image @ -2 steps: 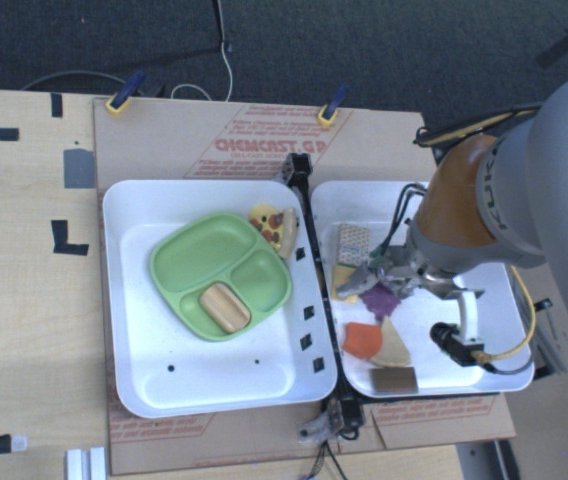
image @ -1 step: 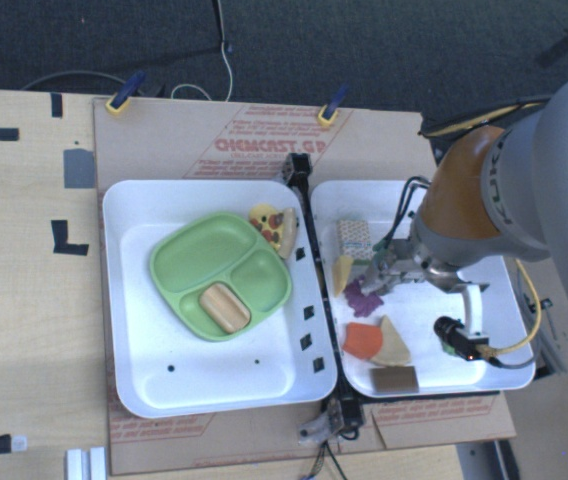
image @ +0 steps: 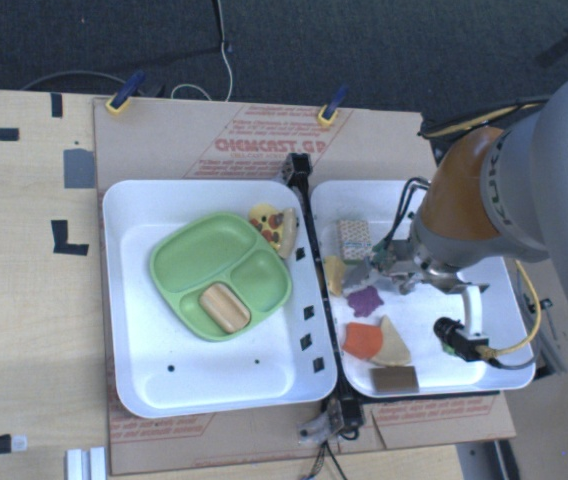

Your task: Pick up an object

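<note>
The arm (image: 484, 203) hangs over the right bin (image: 519, 298). Its claw (image: 384, 268) sits just above a small purple piece (image: 365, 299); its state cannot be told. The piece looks light and soft, best pinched across its middle.

smooth glossy plastic on both white bins (image: 124, 298), matte green plate (image: 179, 253), plain brown cardboard (image: 164, 138) underneath.

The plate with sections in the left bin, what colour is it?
Light green plate, seen in the camera view.
</note>
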`<act>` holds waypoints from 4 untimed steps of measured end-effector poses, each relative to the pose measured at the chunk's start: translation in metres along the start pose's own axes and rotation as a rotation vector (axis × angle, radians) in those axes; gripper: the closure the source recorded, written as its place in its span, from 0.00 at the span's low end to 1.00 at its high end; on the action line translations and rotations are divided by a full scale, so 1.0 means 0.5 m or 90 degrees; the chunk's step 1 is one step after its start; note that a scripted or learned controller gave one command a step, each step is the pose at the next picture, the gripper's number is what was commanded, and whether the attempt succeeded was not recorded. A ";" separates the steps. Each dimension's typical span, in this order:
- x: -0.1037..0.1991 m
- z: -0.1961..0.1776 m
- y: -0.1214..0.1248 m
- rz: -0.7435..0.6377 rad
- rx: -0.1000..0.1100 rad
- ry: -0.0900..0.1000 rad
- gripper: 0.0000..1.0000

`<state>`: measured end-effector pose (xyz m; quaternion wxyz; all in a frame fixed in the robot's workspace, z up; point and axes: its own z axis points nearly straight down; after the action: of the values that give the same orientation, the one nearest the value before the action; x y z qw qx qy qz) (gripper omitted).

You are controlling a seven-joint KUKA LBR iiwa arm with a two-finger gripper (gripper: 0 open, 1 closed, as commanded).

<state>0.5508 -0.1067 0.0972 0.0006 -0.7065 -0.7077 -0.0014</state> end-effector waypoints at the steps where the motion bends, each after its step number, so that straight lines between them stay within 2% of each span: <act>1: 0.013 0.027 0.103 0.002 0.005 -0.009 0.00; 2: 0.002 0.006 0.231 0.000 0.009 -0.008 0.00; 3: 0.008 0.019 0.203 0.004 -0.004 -0.010 0.00; 4: -0.002 0.029 0.227 0.001 0.009 -0.008 0.00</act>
<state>0.6645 -0.1073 0.0829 0.0014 -0.7070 -0.7071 0.0082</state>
